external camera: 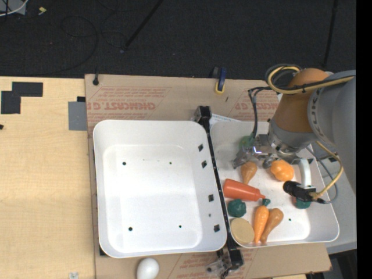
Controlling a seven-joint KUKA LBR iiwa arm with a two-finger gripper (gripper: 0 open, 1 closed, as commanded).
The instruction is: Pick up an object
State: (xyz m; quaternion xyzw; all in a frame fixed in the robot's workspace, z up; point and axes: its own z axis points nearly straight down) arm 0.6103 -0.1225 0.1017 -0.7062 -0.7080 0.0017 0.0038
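My gripper (253,154) hangs low over the back part of the right bin (325,228), under the grey arm with its orange band. Just in front of it lies a small orange pear-shaped piece (249,171), and an orange round fruit (282,170) sits to its right. A green piece (248,139) shows behind the gripper, partly hidden by it. Toward the bin's front lie a red-orange carrot (242,189), a dark green round piece (236,208), a beige disc (243,230), an orange carrot (260,218) and a tan piece (272,220).
The left bin (110,156) stands beside the right one, with a black divider rail (212,173) between them. A white ball (148,267) lies on the bench in front of the left bin. A dark green piece (303,201) rests near the right bin's right side.
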